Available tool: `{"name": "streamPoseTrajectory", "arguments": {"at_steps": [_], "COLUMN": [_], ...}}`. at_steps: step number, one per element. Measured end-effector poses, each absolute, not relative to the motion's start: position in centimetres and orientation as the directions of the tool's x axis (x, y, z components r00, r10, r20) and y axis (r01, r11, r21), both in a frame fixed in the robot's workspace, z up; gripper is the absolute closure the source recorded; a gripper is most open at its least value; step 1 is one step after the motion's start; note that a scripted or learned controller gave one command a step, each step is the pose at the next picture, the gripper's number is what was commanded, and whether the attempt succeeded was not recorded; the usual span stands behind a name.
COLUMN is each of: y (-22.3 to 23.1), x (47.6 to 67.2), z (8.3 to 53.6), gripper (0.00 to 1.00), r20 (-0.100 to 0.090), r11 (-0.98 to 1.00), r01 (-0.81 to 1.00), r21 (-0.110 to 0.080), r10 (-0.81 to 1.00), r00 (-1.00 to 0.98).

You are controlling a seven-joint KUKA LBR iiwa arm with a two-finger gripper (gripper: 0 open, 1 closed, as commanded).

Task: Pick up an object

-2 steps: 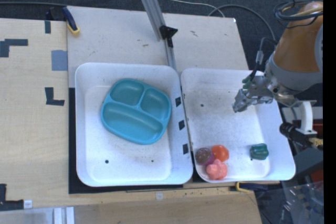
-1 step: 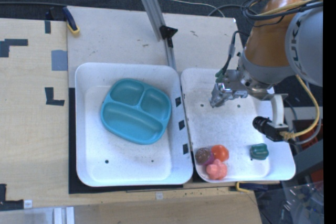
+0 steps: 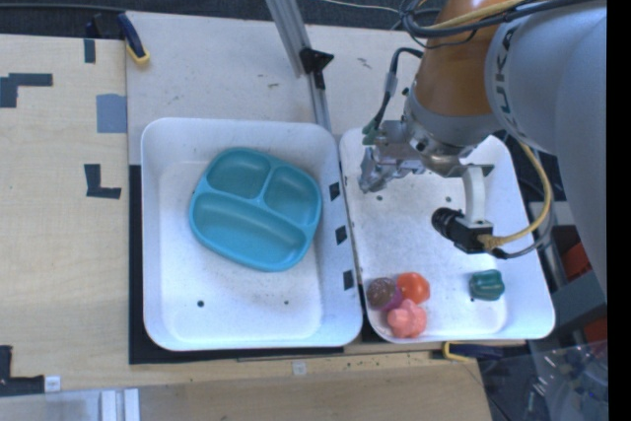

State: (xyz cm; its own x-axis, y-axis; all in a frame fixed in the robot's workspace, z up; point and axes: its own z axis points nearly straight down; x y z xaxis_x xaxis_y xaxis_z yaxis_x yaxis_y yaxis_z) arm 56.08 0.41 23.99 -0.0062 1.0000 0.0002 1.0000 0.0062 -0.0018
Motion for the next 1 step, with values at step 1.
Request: {"name": "streamPoseTrajectory", "arguments": {"at_steps": [1], "y": [6.27], "x": [57.71], "z": [24.25], "gripper": [1.0], "r20": [0.002], "r11": [0.007], "r01": [1.0], "r21": [-0.001], "r10": [1.0], "r00": [-0.007]}}
